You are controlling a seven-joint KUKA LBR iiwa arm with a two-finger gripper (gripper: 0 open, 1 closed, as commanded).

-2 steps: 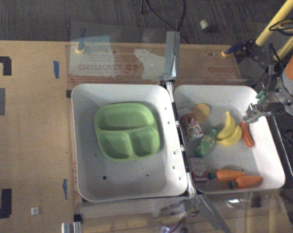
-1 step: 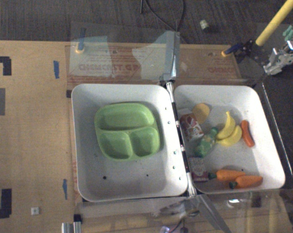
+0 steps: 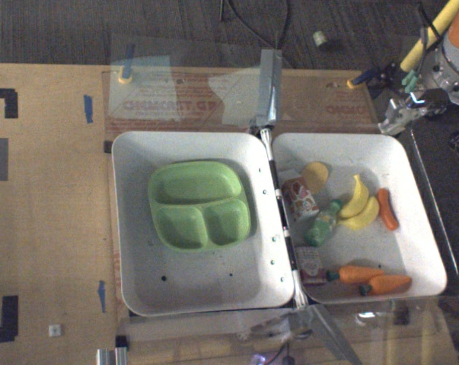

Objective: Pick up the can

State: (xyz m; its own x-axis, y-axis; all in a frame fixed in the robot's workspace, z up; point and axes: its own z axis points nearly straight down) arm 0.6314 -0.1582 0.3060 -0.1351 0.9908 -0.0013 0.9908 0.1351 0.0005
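the pincer (image 3: 403, 111) (whether its grip is apart or together, i cannot tell) should descend squarely over the can (image 3: 300, 198), at the right bin's (image 3: 423, 226) nine o'clock.

The arm (image 3: 451, 21) at the upper right corner has a round grey body with an orange band near its top. Below it sits the claw (image 3: 400, 112), made of pale grey metal parts with dark joints, and small blue and green pieces are beside it.
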